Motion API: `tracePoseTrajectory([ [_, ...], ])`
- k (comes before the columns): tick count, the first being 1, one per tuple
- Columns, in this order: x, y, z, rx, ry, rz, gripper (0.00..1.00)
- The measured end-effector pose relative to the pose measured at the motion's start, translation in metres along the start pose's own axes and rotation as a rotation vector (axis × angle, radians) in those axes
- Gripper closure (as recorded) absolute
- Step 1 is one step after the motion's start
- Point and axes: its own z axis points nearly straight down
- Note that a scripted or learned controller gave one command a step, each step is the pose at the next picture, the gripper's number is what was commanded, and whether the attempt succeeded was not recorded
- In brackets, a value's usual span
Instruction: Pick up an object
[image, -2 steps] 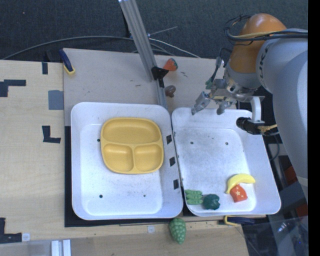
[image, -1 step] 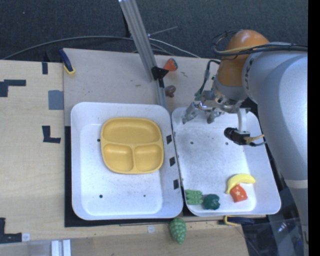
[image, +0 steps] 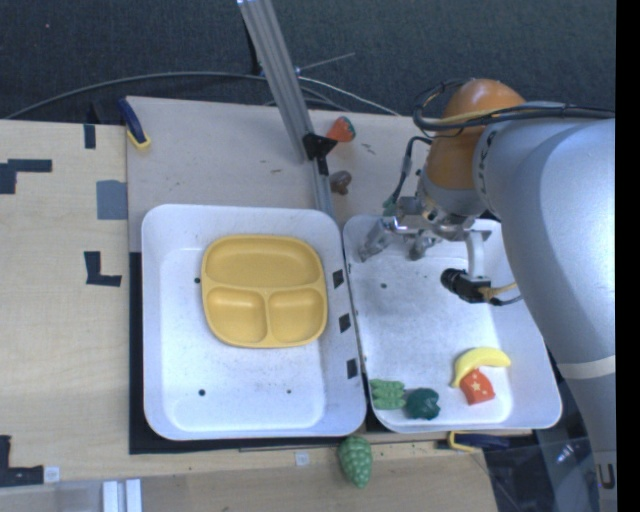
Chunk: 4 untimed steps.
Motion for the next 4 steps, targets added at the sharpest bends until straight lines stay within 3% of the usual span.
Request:
tracePoseTrajectory([
  [1,0.000,-0.001,-0.010,0.001,-0.001,-0.001,1.00],
  [2,0.007,-0.003,-0.070,-0.026,0.003,-0.002,1.00],
  [4,0.010,-0.002,-0.179,-0.025,0.003,-0.002,1.00],
])
